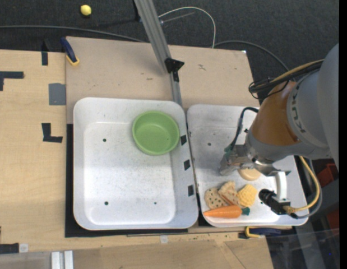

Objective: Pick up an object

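Orange carrot [222, 212] down at the front edge of the right bin [209, 128], lying flat on its side. Just behind it, 3 more bits of toy food in a little heap: round brown cracker [213, 197] on the left, tan bread slice [229, 192] in the middle, bumpy yellow piece [248, 194] on the right, all touching or nearly touching. Pale round lump [250, 174] just behind the yellow piece.

Pincer [234, 166] low over the right bin, right beside the pale round lump and just behind the heap. Too hidden under the wrist to tell how far open, or whether anything is held. Grey and orange arm [280, 122] reaching in from the right, above the bin's back half.

Green bowl [156, 132] sitting upright in the left bin [95, 167], near its back right corner, well apart from the food. 2 white bins side by side on the desk [27, 150].

Small yellow ball [86, 9] far back on the dark floor, past the desk.
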Controlling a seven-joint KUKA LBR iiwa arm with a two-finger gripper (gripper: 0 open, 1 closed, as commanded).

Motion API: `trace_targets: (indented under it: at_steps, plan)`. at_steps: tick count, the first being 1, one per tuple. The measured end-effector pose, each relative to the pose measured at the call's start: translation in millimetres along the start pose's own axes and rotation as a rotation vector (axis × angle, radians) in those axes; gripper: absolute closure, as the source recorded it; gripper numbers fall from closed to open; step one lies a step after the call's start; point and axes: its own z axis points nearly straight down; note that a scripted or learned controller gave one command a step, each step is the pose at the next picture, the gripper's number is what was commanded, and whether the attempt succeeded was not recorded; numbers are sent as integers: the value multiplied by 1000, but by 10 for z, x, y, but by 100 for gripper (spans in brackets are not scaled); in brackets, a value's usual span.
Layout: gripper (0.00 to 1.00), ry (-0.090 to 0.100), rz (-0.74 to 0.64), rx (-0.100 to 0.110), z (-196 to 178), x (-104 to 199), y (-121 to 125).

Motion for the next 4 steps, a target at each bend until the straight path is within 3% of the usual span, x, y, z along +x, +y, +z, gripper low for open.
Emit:
trace_targets:
  at_steps: [3, 4]
  plan:
    - [100, -2, -2, -8, -1537, 127, 106]
    - [100, 1, -6, -1, -1479, 743, 98]
